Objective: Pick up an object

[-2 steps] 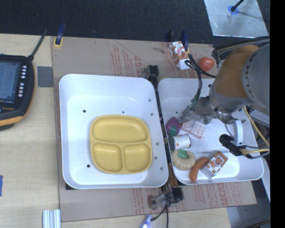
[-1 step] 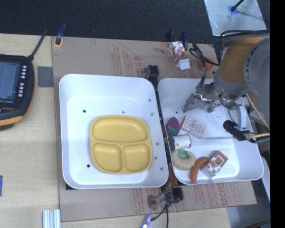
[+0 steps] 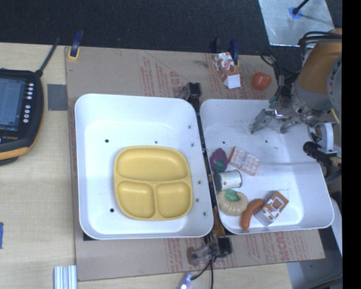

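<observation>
The gripper, fingers spread wide and holding nothing, hovers over the right white plastic bin; its wrist is cut off at the frame edge.

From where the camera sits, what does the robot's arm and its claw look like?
The arm is rounded, grey metal with an orange band above the wrist. Black cables loop around its top. Its gripper is small, dark grey metal with two thin splayed fingers.
</observation>
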You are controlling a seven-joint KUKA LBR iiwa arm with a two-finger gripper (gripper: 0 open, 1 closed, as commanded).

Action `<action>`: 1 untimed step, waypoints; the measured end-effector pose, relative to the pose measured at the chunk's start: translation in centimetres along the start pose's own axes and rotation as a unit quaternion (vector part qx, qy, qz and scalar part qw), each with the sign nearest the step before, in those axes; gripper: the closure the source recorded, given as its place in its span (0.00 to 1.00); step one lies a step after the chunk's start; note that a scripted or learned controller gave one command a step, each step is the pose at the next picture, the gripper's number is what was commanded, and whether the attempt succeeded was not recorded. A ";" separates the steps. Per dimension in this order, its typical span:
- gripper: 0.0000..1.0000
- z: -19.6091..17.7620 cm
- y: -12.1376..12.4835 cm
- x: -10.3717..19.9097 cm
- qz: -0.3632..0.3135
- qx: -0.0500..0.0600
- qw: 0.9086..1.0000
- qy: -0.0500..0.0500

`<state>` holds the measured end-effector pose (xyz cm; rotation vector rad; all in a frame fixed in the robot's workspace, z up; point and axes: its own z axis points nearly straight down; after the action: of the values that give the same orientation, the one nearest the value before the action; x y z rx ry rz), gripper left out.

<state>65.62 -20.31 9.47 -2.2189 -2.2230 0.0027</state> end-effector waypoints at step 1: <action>0.00 0.3 0.0 7.1 -0.002 0.001 1.000 0.001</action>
<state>65.65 -13.23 9.18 -2.2121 -2.2262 0.0036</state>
